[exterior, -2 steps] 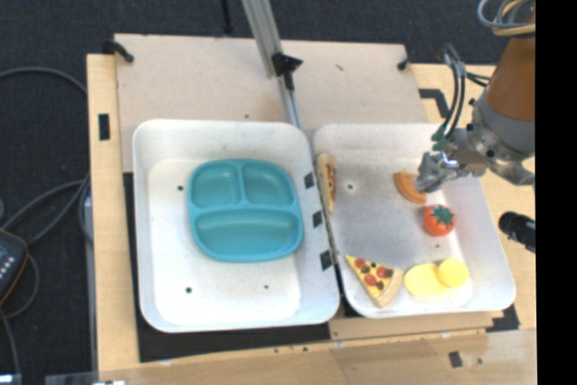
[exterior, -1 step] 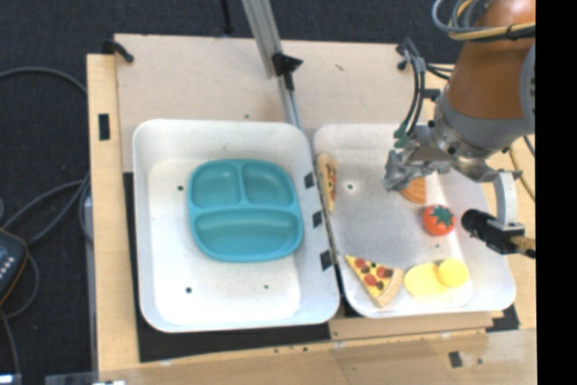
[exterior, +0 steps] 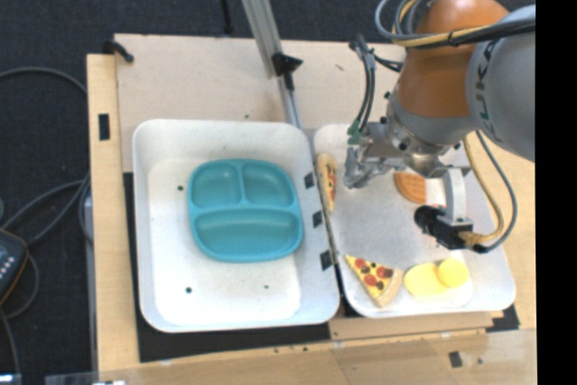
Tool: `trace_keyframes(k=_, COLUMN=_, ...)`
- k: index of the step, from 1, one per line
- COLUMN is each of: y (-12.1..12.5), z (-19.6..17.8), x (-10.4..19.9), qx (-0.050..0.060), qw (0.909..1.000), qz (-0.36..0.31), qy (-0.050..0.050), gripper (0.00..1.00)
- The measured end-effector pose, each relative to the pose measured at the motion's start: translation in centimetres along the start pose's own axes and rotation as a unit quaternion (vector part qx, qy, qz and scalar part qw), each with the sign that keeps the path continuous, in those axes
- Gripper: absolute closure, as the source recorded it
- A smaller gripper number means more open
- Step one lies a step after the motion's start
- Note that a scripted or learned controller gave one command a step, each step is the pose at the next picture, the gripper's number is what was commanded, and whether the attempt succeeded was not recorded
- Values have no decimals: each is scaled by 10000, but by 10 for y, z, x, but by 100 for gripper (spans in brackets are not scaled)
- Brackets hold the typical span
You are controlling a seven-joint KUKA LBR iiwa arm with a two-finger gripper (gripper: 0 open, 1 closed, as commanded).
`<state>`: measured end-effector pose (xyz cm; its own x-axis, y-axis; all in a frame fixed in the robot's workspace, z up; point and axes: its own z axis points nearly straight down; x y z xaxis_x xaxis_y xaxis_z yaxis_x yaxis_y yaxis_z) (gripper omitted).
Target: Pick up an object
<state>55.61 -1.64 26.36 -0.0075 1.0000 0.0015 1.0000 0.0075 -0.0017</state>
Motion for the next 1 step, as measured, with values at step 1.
trace_keyframes(k=1, y=19, z=9, x=60, qx=-13, qw=10000, qz=-5, qy=-1, gripper=100)
